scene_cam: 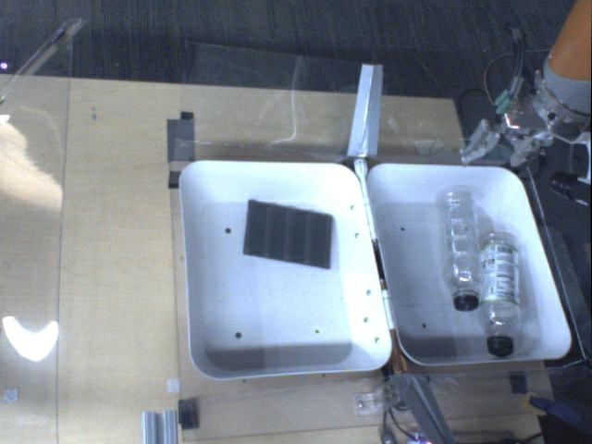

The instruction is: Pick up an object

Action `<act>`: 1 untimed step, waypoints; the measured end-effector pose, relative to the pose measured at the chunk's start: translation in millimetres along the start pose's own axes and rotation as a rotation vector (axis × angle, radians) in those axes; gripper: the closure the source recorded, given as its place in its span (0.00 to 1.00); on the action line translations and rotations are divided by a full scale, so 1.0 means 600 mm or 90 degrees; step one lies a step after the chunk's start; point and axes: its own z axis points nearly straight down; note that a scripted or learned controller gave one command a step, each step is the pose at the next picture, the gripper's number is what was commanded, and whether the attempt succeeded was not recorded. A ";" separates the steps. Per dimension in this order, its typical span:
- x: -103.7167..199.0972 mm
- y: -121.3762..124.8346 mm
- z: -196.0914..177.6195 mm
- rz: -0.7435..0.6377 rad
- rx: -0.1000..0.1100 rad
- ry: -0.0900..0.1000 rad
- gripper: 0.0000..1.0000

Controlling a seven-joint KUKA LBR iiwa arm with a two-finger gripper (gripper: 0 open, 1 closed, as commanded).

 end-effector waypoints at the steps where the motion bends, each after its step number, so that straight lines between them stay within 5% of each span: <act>1: -0.020 -0.096 0.243 -0.042 -0.002 0.000 0.00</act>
